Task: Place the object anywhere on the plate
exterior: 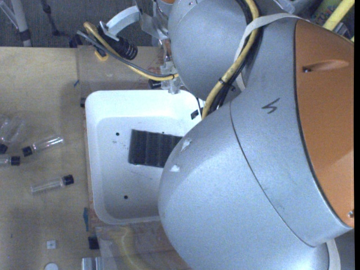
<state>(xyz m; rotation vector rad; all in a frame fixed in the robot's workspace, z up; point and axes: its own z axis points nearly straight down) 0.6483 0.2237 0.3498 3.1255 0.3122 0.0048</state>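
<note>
The grey arm (253,167) bulks across the right and centre of the camera view, its orange band (329,117) at the far right, and its body hides the gripper, so whether the tool is wide, narrow or carrying anything cannot be told. Past the arm's rounded housing, to its left, lies a white bin (98,167), and on the bin floor sits a dark ribbed rectangular block (147,148), partly tucked under the housing's edge; its visible part looks roughly square, so no long axis can be judged. It may be the object to place, though that is only a guess. No plate can be made out. Further left of the bin, on the wooden bench (39,83), lie several clear vials with black caps (50,183), well apart from the bin. Yellow and black cables (129,61) loop above the bin's far rim, beside the arm's upper joint, and could crowd any move there.
</note>
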